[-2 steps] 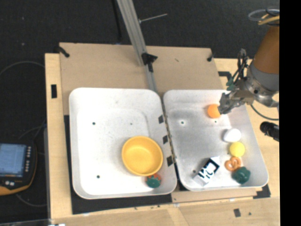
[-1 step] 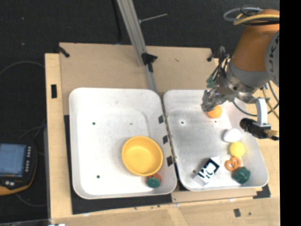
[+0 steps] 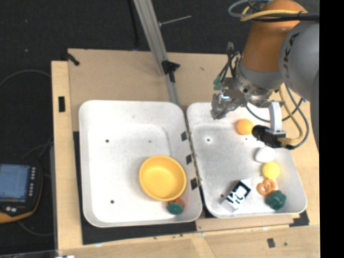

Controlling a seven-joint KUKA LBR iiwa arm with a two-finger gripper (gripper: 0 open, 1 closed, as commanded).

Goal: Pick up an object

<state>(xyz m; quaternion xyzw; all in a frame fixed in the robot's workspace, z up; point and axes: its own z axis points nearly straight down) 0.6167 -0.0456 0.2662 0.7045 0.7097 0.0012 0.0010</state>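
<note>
Claw (image 3: 220, 107) hangs over the far-left corner of the right bin (image 3: 215, 163), near the seam between the 2 bins; its opening cannot be told and nothing shows in its grasp. An orange ball (image 3: 244, 126) lies just beside it, bare floor spreading left of it. A white egg-shaped object (image 3: 264, 155), yellow ball (image 3: 271, 170) and black-and-white box (image 3: 236, 195) crowd the right and near edges.

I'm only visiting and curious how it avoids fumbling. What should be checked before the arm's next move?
1. Gripper over the right bin: ok, near its far left corner.
2. Already holding something: cannot tell.
3. Lined up with the nearest thing, the orange ball: not ok, the ball lies to the gripper's right in the view.
4. Ball free of neighbours: ok, the white object lies apart.
</note>
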